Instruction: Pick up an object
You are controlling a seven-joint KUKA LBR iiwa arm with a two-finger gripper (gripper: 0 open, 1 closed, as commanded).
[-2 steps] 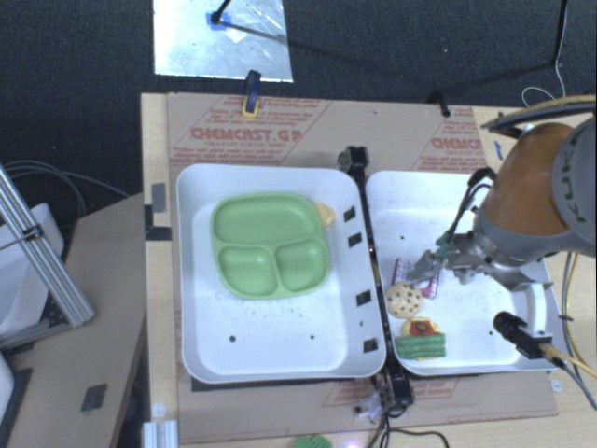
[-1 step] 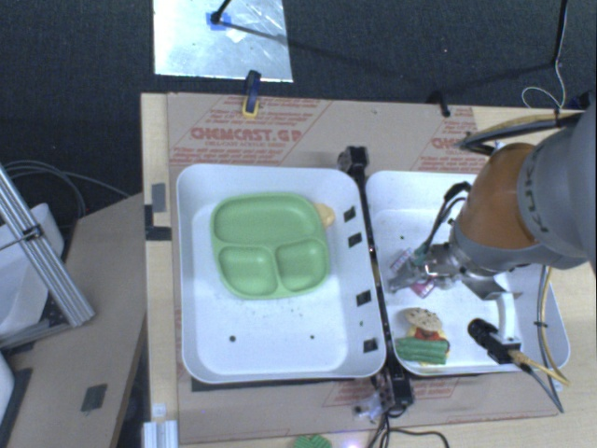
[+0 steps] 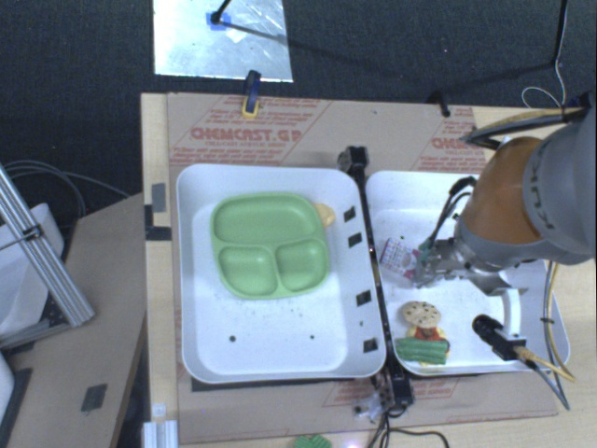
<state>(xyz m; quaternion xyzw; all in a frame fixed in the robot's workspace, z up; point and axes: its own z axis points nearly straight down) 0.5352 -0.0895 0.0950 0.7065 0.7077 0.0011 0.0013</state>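
Camera view: gripper (image 3: 424, 267) low in the right bin (image 3: 392, 194), just beside a pink-white packet (image 3: 395, 253); whether wide or narrow cannot be told. A cookie (image 3: 422, 314) and green toy (image 3: 424, 348) lie nearby. The left bin (image 3: 201, 343) holds 1 green tray (image 3: 270, 245).

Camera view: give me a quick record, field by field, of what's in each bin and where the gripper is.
left bin: green divided tray; small yellow thing peeking out at the tray's right edge
right bin: packet with pink print; round cookie; green ridged piece at the near wall
gripper: down in the right bin, right beside the packet
grip on anything: cannot tell from this view
nearest thing to gripper: the packet
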